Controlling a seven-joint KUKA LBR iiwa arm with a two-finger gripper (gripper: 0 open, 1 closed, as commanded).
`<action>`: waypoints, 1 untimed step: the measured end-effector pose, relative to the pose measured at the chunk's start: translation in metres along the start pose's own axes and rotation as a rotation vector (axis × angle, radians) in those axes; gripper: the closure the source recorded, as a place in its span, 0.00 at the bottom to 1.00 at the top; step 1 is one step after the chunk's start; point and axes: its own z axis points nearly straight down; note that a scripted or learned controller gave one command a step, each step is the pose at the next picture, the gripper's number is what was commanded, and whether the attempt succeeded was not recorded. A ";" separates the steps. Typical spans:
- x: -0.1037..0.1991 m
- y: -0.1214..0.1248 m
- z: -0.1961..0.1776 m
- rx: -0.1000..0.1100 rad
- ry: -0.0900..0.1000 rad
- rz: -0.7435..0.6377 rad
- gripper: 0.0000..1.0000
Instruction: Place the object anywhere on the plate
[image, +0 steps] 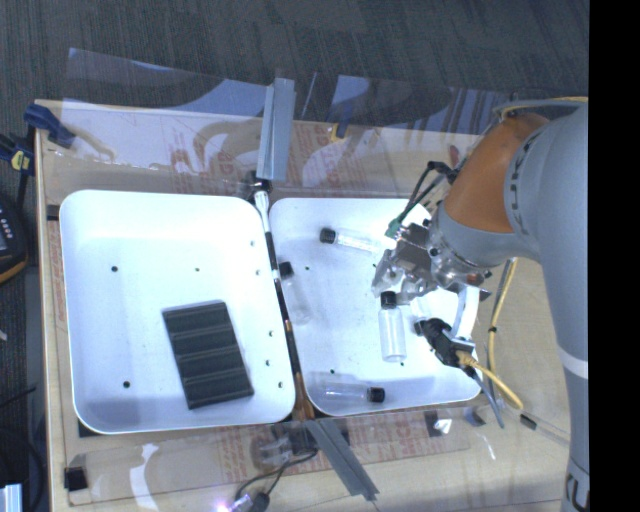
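Tube under the tool: we see a clear tube (393, 335) in the right bin (340, 300), its long axis running near-far in the view, upper end just below the tool.
Other tubes: we count two more, so three in all; one (350, 239) with a black cap lies near the far wall pointing left-right, one (348, 393) lies along the near wall, black cap at its right end.
Plate: we see one dark ribbed plate (207, 353) in the left bin (100, 240), tilted, well apart from all tubes.
Arm: we see it reaching in from the right, orange band above the wrist, wrist bent down over the right bin.
Tool (392, 296): we cannot tell how far its jaws are parted or whether it grips the tube.
Worktop (180, 150): we count two white bins side by side.
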 end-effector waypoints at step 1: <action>0.130 -0.011 0.002 -0.002 -0.001 0.028 1.00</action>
